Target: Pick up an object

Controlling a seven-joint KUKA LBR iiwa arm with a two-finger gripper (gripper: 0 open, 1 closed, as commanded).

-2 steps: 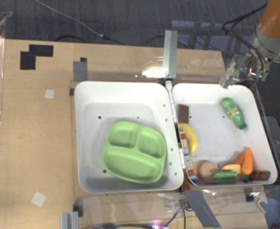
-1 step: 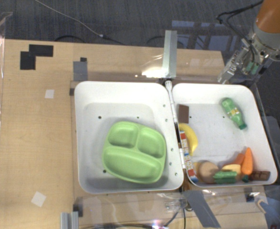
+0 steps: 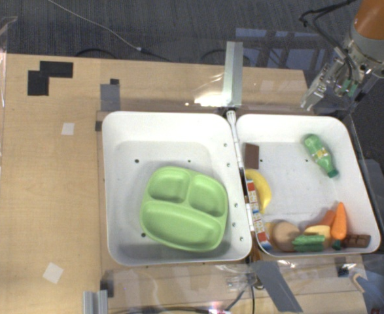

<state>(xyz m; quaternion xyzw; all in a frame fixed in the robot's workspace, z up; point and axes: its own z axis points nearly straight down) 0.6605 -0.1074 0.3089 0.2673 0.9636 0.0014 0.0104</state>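
The gripper (image 3: pixel 335 84) hovers beyond the right bin's (image 3: pixel 290 150) far rim, fingers apart and gripping nothing; the green bottle (image 3: pixel 320 154) lies nearest, toward six o'clock from it, long axis running eleven-to-five.

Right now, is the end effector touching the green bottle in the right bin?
Apart. The camera view shows the end effector above the bin's far rim, outside the right bin, while the green bottle lies on the bin floor with bare white floor between them.
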